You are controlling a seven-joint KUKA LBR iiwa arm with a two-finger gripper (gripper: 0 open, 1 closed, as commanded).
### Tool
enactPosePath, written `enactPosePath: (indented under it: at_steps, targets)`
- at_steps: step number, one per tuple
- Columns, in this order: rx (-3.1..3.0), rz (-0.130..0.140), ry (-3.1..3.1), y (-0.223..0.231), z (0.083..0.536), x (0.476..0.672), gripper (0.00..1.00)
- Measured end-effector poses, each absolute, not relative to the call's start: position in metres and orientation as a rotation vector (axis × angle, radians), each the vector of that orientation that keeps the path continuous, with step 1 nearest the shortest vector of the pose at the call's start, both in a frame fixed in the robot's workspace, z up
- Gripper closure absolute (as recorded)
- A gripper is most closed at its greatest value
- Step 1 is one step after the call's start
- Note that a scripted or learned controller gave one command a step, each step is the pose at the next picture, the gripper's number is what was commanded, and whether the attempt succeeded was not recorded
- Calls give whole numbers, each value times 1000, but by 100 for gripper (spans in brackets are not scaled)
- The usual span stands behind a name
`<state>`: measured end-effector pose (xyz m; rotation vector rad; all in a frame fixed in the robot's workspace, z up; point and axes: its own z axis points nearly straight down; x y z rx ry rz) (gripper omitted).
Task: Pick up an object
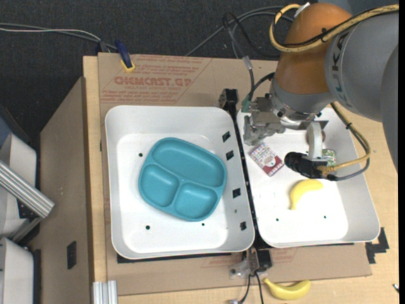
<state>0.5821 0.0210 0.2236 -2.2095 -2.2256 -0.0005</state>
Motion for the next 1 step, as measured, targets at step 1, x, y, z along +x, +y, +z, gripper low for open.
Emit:
enactPosePath:
  at_steps: [1]
  targets:
    - [-2213, 3, -2223, 62, 221, 564, 100]
